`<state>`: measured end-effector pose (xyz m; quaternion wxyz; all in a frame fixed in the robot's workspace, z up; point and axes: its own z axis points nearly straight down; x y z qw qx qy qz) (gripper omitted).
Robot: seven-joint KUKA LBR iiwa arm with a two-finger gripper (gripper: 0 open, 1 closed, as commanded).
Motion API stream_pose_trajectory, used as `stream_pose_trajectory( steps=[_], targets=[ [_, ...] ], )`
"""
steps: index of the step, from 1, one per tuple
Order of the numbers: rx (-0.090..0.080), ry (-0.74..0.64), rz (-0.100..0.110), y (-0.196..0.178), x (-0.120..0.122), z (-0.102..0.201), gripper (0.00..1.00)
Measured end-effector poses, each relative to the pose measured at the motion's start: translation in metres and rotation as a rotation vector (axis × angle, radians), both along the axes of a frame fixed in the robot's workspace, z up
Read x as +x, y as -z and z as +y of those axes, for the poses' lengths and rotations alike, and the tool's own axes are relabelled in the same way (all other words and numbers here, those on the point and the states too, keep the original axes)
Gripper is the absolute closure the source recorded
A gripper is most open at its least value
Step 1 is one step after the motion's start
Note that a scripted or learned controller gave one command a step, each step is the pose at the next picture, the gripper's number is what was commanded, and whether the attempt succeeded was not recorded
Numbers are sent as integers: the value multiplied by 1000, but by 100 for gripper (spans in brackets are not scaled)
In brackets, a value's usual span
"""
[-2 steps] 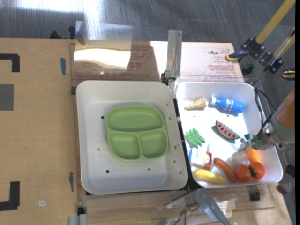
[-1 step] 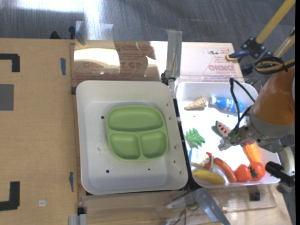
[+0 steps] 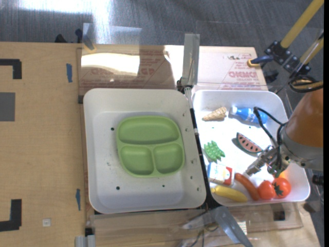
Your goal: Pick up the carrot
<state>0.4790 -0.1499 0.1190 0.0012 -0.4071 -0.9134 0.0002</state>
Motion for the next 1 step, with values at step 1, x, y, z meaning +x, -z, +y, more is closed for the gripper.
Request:
stream_pose_trajectory(
  steps=[1],
  targets=[
    [-5, -158, -12, -62, 3, -34, 100]
  ],
)
